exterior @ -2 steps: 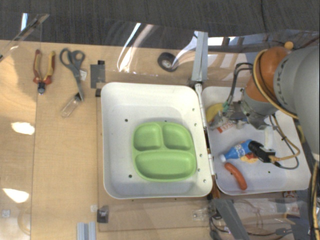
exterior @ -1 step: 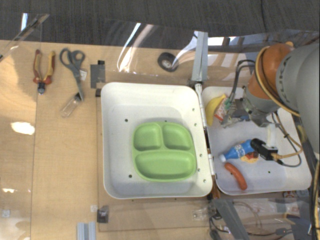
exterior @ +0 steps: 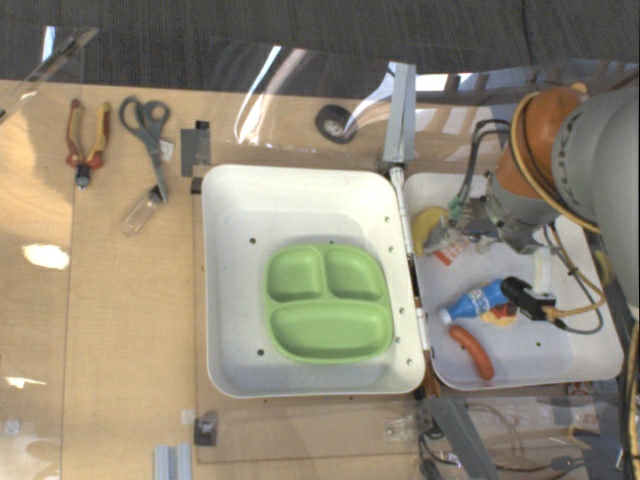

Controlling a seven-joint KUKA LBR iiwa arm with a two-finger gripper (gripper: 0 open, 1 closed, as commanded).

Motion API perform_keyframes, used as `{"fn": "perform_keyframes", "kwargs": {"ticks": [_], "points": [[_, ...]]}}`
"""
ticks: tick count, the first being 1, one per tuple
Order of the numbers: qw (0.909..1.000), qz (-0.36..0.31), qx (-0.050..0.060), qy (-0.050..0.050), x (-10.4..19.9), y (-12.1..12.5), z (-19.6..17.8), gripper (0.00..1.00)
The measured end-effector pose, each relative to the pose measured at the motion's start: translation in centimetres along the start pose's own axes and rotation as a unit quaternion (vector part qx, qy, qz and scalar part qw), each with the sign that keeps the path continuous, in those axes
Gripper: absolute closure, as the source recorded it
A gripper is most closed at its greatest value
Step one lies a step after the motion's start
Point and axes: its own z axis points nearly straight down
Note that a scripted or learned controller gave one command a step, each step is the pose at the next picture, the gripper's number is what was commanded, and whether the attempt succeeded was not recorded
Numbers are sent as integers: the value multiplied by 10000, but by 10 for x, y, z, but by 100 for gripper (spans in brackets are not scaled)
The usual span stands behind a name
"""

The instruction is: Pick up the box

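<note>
The gripper [exterior: 458, 232] hangs over the bin [exterior: 590, 353] right of the green plate [exterior: 328, 303]; its grip cannot be made out. A blue tube [exterior: 478, 303] and a sausage [exterior: 472, 351] lie there.

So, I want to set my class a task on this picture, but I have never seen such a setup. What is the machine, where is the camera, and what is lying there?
The one camera is fixed above a wooden bench and looks down at a slant. The grey machine with the orange band on the right is a robot arm. Its gripper hangs over the right white bin. The picture is too blurred to tell whether it holds anything. That bin holds a yellow thing, a blue tube and a red sausage. The left white bin holds a green divided plate. Pliers and scissors lie on the bench to the left of the bins.
</note>
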Motion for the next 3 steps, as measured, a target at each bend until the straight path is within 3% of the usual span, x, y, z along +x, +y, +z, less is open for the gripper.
{"fn": "perform_keyframes", "kwargs": {"ticks": [1,2,3], "points": [[9986,-524,59,4,12,18,14,0],[9985,-537,49,3,13,20,2,100],[10000,-53,68,20,44,-17,-107,100]]}}
